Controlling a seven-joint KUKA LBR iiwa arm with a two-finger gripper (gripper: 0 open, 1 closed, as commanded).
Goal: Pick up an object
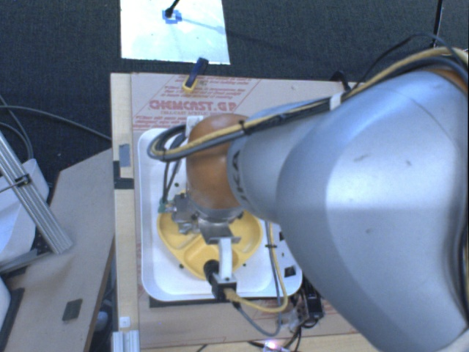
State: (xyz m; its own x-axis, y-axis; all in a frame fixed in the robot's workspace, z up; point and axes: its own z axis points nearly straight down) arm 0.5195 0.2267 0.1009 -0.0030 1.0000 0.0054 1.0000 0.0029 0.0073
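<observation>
One view, from above at a slant. We note the grey arm (pixel 366 196) filling the view's right half and reaching toward the view's left. Its orange band (pixel 212 160) sits over the white bin (pixel 146 211) on that side. Below the band the gripper (pixel 207 227) points down into the bin, directly above a yellow dish (pixel 192 258).

The dish lies flat on the bin floor, in the near half of the bin. We see its rim curving out on both sides of the wrist, and a raised ridge across its near part. The wrist hides the dish's middle. How the jaws stand we cannot tell, since the wrist covers them. Nor can we tell whether the gripper touches the dish.

The bin rests on a pale brown board (pixel 242 94) with red lettering. At the board's far edge lies a small blue-and-yellow tool (pixel 195 74), tilted. Beyond it a white sheet (pixel 146 35) lies on dark ground. A metal rail (pixel 33 200) slants at the view's left edge, well apart from the bin.
</observation>
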